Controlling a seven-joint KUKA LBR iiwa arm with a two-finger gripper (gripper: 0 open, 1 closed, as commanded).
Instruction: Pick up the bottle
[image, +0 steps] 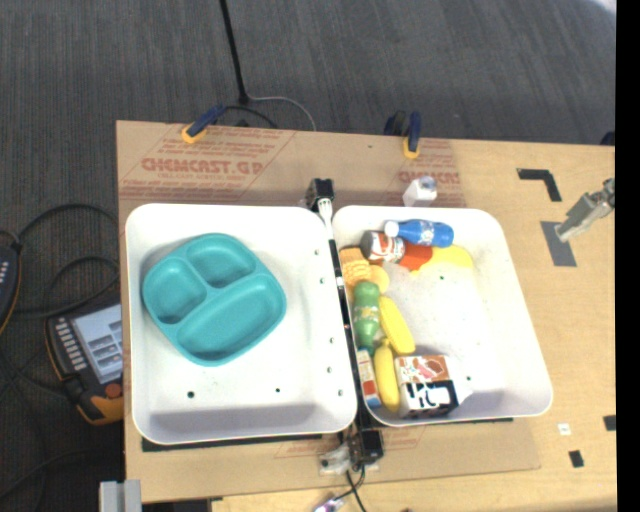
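A blue bottle (428, 234) with a white cap lies on its side at the far end of the right bin (515, 330), cap pointing left. Just in front of it lies a small brown and white bottle (380, 246), touching an orange item (417, 258) and a yellow one (452, 262). My gripper (588, 212) shows as a small grey piece at the right edge, over the bare bench, well to the right of the right bin and far from both bottles. Nothing is seen in it.
A teal divided plate (212, 297) rests in the left bin (240, 410). Along the right bin's left wall lie a green item (366, 303), a banana (394, 325) and a printed box (428, 383). A small white object (420, 188) sits on the bench behind the bins.
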